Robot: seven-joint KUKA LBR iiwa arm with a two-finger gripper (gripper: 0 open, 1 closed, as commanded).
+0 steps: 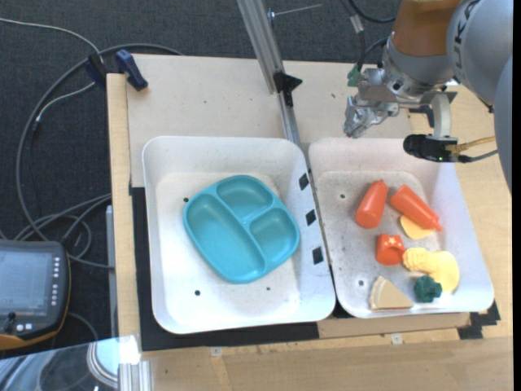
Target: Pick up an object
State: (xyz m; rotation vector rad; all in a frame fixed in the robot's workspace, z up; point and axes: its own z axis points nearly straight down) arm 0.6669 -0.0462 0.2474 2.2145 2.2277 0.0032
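My gripper [356,126] hangs above the far rim of the right bin [464,218], with nothing seen between its fingers. In that bin lie an orange-red pepper [371,204], an orange carrot-like piece [415,207] over a pale yellow slice [415,229], a small red-orange piece [389,249], a yellow corn-like toy [432,265], a dark green piece [426,288] and a tan wedge [390,295]. All of these sit below and to the right of the gripper, apart from it.
The left bin [163,177] holds a blue divided plate [241,227]. A metal pole [260,31] runs from the top down to the gap between the bins. A blue clamp [130,68] sits at the bench's far left corner. A screen [31,287] stands left of the bench.
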